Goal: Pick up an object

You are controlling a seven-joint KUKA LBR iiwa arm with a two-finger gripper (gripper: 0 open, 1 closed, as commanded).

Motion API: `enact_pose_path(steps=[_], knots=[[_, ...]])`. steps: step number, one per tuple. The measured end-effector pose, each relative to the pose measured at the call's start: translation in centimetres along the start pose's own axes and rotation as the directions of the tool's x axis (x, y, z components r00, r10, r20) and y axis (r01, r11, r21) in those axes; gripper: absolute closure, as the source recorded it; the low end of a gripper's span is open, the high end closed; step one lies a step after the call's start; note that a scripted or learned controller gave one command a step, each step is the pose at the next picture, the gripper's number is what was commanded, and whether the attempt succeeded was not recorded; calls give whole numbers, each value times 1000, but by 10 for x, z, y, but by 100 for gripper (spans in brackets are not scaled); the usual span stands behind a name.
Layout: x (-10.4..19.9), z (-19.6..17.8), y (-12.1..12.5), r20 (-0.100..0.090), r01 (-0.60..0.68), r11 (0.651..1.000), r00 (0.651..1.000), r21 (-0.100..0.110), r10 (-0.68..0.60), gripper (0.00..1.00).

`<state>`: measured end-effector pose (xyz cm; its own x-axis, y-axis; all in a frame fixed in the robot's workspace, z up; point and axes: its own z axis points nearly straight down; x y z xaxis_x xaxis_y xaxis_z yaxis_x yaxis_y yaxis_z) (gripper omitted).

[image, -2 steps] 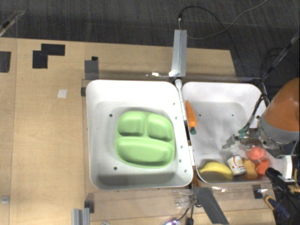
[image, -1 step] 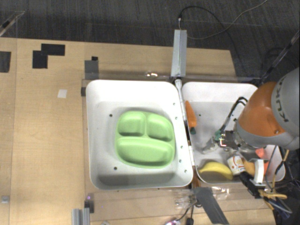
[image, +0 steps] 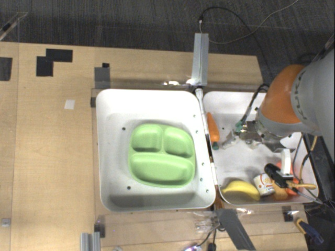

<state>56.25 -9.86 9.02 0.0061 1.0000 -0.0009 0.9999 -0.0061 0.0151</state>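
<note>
Carrot (image: 211, 127), the likely pick since it is the item nearest the fingers, is seen lying along the left wall of the right bin (image: 230, 104), lengthwise, orange w/ a darker lower end. Nothing is held yet, so the task is judged at the approach stage: the gripper (image: 229, 138) is down inside the right bin, but no item is seen between the fingers. Fingers appear slightly spread, tips pointing toward the bin's left wall; blur makes this approx. The carrot sits just left of the tips, near but apart. Closing, lifting and clearing the bin are left to be done.

Other items are grouped at the bin's near edge: a banana (image: 241, 189) by the near-left corner, a small can (image: 264, 183) beside it, and a black-and-orange tool (image: 285, 181) toward the near-right corner, all well apart from the tips. The left bin (image: 112, 140) holds a green divided tray (image: 161, 154) at centre.
</note>
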Motion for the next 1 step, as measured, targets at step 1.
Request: enact_pose_path(steps=[1], knots=[[-36, -27, -74, -2, 99, 995, 995, 11, -99, 0]])
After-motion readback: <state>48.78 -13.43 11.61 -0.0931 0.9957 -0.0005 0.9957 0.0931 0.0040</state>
